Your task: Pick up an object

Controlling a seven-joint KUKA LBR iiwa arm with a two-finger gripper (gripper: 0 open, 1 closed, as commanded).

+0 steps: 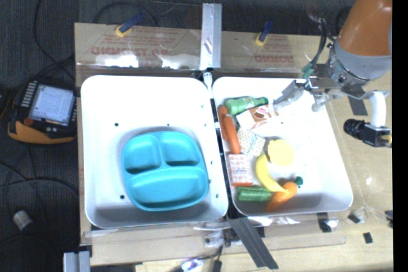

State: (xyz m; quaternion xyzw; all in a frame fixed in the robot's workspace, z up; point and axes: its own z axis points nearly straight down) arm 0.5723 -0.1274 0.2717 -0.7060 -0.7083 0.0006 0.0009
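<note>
The right bin holds a pile of toy food. A green bottle lies at the back, an orange sausage-like piece runs along the left wall, and a banana curves beside a round yellow piece. A red-and-white packet, a green cucumber and an orange carrot lie near the front. My gripper hangs over the back of this bin, just right of the bottle's cap and above a small white-and-red wrapper. I see nothing held in it.
The left bin holds a blue divided plate. A metal divider stands at the back between the bins. A handheld device lies on the floor at the left, and cables run around it.
</note>
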